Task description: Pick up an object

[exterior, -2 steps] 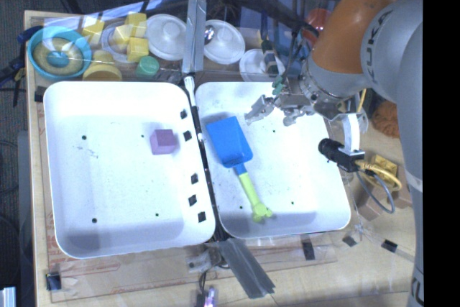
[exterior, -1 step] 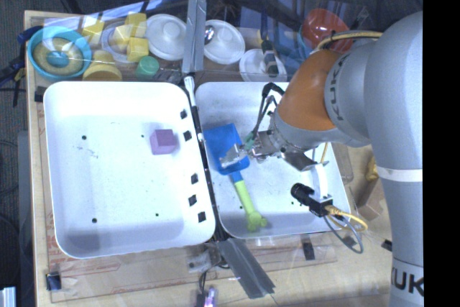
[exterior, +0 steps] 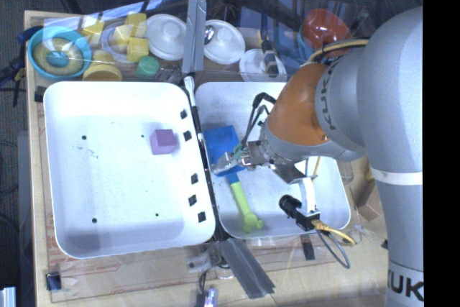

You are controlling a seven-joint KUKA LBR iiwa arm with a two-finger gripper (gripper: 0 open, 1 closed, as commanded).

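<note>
Camera view, looking down at a slant, shows the wooden desk (exterior: pixel 34 190) carrying two shallow white bins side by side. The left white bin (exterior: pixel 108 190) holds a small purple cube-shaped block (exterior: pixel 164 141), which sits flat near the middle of the floor, a little toward the far wall and well apart from everything else. The grey arm with its orange band (exterior: pixel 309 115) reaches in from the right over the right white bin (exterior: pixel 224 101), and the pincer (exterior: pixel 234 159) hangs low near that bin's left side. A flat blue rectangular block (exterior: pixel 218 141) lies just beside the pincer, on its left and close to the wall shared by the two bins. A slim yellow-green plastic stick (exterior: pixel 244 208) lies on the floor of the same bin, running from just under the pincer toward the near wall, its thicker end nearest the viewer. Whether the pincer is released or clenched cannot be told, nor whether it touches the block or the stick. Behind the bins, along the far edge of the desk, stand a light blue bowl (exterior: pixel 57 54), several yellow cups (exterior: pixel 134 39), a small green cap (exterior: pixel 147 67), round white lids (exterior: pixel 167 36) and a red bowl (exterior: pixel 325 25).
</note>
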